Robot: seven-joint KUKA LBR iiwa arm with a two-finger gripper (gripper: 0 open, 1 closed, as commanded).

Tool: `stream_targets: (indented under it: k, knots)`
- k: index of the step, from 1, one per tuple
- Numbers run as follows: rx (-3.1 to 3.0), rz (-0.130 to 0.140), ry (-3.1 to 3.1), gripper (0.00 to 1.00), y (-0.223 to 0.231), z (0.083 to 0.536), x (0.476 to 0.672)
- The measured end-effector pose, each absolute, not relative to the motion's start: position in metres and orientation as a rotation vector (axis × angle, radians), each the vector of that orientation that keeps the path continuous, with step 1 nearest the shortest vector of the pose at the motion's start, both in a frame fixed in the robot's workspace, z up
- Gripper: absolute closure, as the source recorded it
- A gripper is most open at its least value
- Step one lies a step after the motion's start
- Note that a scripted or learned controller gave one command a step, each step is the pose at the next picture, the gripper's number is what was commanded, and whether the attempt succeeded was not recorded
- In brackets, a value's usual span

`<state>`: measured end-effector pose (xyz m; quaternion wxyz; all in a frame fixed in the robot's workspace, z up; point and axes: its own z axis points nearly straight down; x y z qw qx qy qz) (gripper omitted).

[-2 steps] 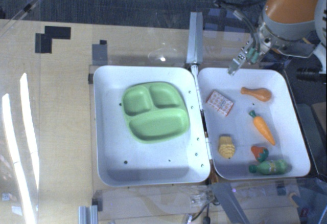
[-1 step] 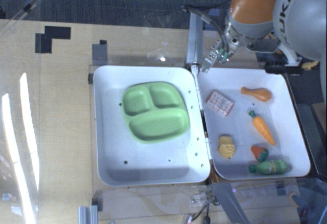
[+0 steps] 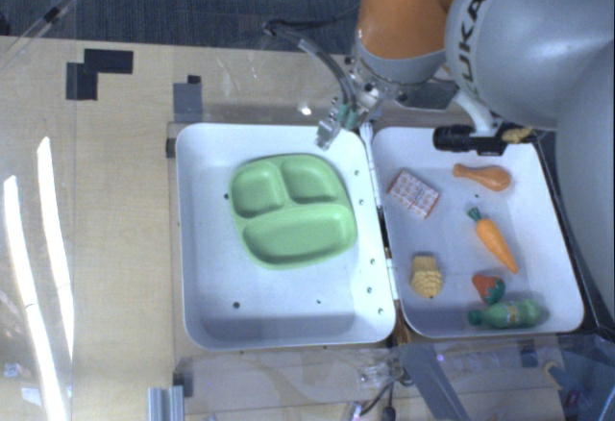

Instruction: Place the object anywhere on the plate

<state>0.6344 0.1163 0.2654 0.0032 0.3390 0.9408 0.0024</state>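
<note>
Beginning at the gripper (image 3: 338, 124): hung low over the far rim of the left bin (image 3: 197, 246), close to the divider shared with the right bin (image 3: 555, 251). Too small and too cluttered at the tip to tell open from closed, or whether anything is carried; best judged as undecided.

Just near and left of that: the green plate (image 3: 293, 217), lying flat in the middle of the left bin, three compartments up, nothing on it. Set apart in a bin of its own, probably so that any drop from above lands somewhere on its wide face.

Across the divider to the right: a pink-and-white block (image 3: 413, 194) closest to the divider, an orange-brown drumstick-like toy (image 3: 482, 177) at the far side, a carrot (image 3: 496, 243) lying at a slant, a corn cob (image 3: 426, 277) near the front, a small red piece (image 3: 487, 287) touching a green vegetable (image 3: 506, 314) at the near edge. Can't say which is the task's object; all six resting in the right bin, well apart from the plate.

Further out: the grey arm (image 3: 538, 35) with its orange band looming from the far right, and the pale bench (image 3: 96, 246) around both bins.
</note>
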Motion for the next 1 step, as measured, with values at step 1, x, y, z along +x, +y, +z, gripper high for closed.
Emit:
stream_targets:
  k: [1]
  knots:
    - [1.467,0.009,2.772,1.0,0.2194,0.3394,0.5855]
